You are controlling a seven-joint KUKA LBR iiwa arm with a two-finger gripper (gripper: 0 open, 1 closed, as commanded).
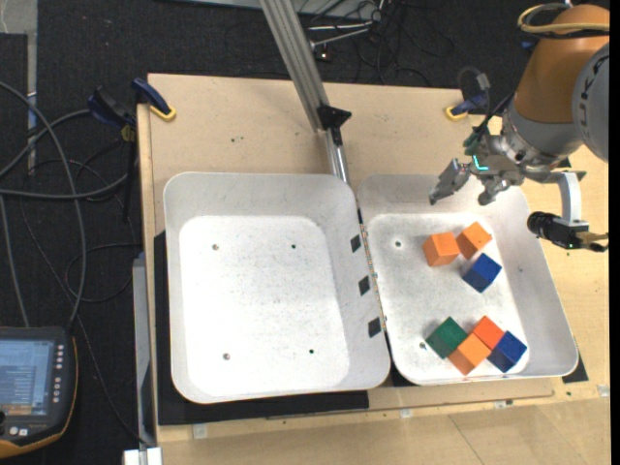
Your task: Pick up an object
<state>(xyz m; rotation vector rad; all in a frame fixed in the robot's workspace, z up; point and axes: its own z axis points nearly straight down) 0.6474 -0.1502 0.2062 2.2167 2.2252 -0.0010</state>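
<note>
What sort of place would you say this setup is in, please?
Most likely a robotics lab test bench. A wooden bench bears two white bins, one with coloured blocks; the gripper hangs over it, with loose cables and a control pendant alongside.

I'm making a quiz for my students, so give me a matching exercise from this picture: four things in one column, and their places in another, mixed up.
Things:
1. green block
2. end effector
3. left bin
4. yellow clamp

Places:
A. bench's far left corner
B. above the right bin's far edge
C. right bin's near end, beside an orange block
D. left of the block-filled bin

Pairs: 1-C, 2-B, 3-D, 4-A
</note>
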